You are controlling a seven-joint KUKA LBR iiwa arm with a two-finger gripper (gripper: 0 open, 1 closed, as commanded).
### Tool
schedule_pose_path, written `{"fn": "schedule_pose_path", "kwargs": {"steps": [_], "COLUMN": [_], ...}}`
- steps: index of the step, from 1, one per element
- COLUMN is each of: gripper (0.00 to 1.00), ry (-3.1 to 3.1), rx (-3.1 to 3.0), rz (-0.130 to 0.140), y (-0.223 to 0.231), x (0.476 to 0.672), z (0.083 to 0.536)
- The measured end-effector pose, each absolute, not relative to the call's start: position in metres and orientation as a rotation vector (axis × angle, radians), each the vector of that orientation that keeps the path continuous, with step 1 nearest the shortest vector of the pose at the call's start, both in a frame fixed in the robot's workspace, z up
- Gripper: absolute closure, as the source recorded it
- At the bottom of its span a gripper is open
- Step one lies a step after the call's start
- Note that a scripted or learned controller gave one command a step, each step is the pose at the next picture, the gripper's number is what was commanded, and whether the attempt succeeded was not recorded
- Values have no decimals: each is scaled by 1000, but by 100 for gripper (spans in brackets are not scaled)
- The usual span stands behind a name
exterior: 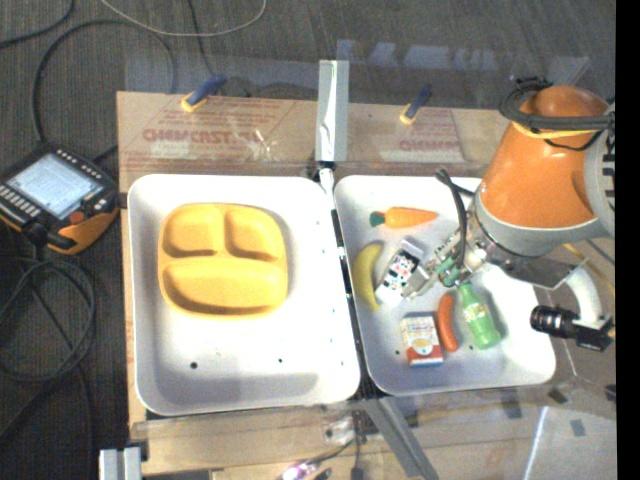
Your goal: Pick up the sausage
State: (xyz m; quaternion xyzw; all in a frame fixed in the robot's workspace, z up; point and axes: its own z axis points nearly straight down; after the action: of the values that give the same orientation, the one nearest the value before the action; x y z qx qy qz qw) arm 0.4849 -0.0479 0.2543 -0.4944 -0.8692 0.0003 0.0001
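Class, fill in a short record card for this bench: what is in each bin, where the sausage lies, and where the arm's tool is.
left bin: yellow divided tray
right bin: carrot, banana, small white box, juice carton, sausage, green bottle
sausage position: between carton and bottle, lying in the bin
tool: above the right bin, just up from the sausage, near the white box
tool grip: cannot be made out

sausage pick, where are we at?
Done: the arm has reached over the right bin, with the gripper low among the items. In hand: nothing visible; the sausage lies on the bin floor between the small carton and the green bottle, just below the gripper. Left: line up on the sausage, grasp it and lift.
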Motion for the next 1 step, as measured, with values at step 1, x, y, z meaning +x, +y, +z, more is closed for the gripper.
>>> {"fn": "schedule_pose_path", "kwargs": {"steps": [1], "gripper": [100], "ry": [-2731], "rx": [-1552], "rz": [3], "y": [-45], "x": [484], "z": [240]}}
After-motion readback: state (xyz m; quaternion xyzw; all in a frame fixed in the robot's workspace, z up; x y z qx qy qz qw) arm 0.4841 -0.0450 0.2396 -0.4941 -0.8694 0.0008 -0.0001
